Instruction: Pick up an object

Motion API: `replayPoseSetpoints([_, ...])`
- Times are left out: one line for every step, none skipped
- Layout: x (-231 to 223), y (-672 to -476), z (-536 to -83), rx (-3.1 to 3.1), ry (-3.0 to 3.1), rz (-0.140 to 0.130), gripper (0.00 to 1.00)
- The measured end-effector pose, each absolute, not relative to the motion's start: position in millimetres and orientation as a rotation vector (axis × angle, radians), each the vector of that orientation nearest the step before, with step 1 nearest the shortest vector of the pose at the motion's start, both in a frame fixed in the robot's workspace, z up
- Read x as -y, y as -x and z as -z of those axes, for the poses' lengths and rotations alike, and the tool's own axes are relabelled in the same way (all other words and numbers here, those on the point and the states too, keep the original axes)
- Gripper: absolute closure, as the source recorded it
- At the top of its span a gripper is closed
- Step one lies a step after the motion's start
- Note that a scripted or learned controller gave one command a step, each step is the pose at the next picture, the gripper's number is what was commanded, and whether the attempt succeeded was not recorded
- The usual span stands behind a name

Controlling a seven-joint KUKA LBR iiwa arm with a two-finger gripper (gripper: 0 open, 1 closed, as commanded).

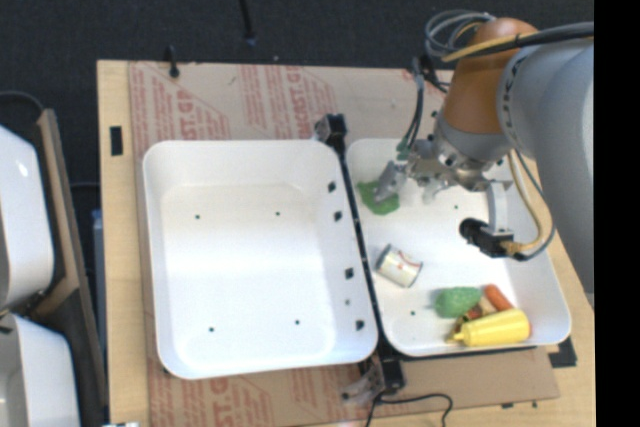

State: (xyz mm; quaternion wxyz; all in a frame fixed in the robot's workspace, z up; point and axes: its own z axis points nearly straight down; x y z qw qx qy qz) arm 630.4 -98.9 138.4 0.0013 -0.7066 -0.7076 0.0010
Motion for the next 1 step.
replayPoseSetpoints([97.0, -621.4, -98.7, 2.219, 2.221, -0.003, 0.0])
